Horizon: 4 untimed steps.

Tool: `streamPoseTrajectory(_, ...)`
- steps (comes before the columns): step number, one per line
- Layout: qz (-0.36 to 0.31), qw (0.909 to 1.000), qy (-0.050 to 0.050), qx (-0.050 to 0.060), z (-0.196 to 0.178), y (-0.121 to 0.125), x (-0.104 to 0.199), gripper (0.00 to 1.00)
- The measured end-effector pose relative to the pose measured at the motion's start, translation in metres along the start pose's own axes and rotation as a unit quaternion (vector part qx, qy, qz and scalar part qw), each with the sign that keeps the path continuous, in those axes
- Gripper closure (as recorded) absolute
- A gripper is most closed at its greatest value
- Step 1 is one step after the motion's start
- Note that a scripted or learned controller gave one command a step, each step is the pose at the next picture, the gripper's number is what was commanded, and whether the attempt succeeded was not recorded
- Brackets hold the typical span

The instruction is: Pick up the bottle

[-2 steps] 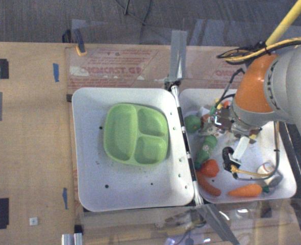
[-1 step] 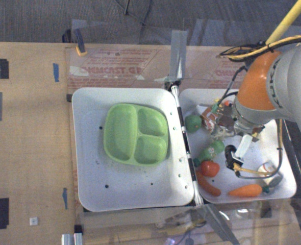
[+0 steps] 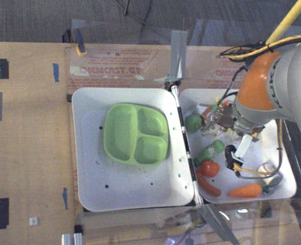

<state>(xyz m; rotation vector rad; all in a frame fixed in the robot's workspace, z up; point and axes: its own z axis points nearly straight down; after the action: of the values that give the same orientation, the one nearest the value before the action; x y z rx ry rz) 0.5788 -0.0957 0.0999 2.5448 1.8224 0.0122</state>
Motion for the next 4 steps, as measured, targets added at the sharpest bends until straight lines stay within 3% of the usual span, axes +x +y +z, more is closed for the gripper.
streamPoseTrajectory(1, 0.106, 0.9944, 0.003, 0.002, 0.010, -0.023, -0.020, 0.00)
streamPoseTrajectory(2, 0.149, 0.9889, -0.001, 0.008, -0.085, -0.033, 0.015, 0.00)
streamPoseTrajectory(3, 0.059, 0.9982, -0.001, 0.008, -0.205, -0.098, 0.036, 0.00)
streamPoseTrajectory(4, 0.045, 0.9989, 0.000, 0.008, -0.118, -0.074, -0.020, 0.00)
